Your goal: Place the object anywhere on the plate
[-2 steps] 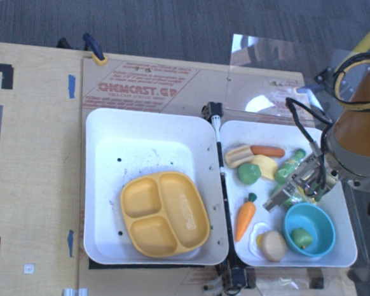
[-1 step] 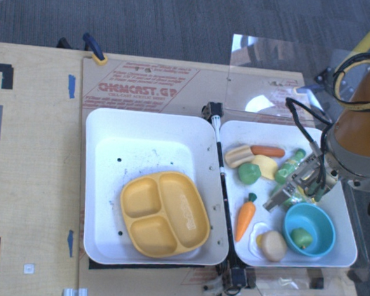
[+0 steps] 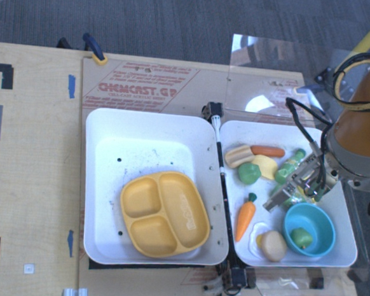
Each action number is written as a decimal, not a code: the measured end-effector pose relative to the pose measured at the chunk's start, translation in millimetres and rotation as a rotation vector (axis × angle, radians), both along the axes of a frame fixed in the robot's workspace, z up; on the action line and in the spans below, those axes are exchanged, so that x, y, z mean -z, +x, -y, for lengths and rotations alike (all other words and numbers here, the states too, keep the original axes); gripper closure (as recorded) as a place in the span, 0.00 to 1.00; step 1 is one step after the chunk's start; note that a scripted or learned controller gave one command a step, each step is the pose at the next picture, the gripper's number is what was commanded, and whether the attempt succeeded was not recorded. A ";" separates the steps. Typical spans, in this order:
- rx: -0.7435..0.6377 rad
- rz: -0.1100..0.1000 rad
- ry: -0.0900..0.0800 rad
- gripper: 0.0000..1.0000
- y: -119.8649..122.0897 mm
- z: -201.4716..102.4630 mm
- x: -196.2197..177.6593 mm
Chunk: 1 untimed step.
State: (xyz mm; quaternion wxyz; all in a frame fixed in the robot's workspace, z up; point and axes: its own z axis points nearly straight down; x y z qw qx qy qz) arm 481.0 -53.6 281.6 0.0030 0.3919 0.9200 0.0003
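Note:
A yellow plate (image 3: 164, 213) with three compartments lies in the left bin (image 3: 109, 138), toward its front. My gripper (image 3: 291, 189) hangs over the right bin (image 3: 346, 208), tilted down to the left. It is just above the blue bowl (image 3: 316, 228) and next to a green ridged toy (image 3: 290, 165). Part of that green toy is hidden by the gripper. Whether anything is in the gripper is unclear.
The right bin holds several toy foods: a bun (image 3: 238, 155), a red sausage (image 3: 267, 151), a yellow piece (image 3: 266, 166), a green ball (image 3: 249, 173), a carrot (image 3: 245, 219), a fried egg with a tan ball (image 3: 272, 245). A green piece (image 3: 302, 237) lies in the bowl.

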 end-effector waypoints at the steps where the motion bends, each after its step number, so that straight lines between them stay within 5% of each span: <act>1: 0.000 0.000 0.000 0.00 0.0 0.0 0.0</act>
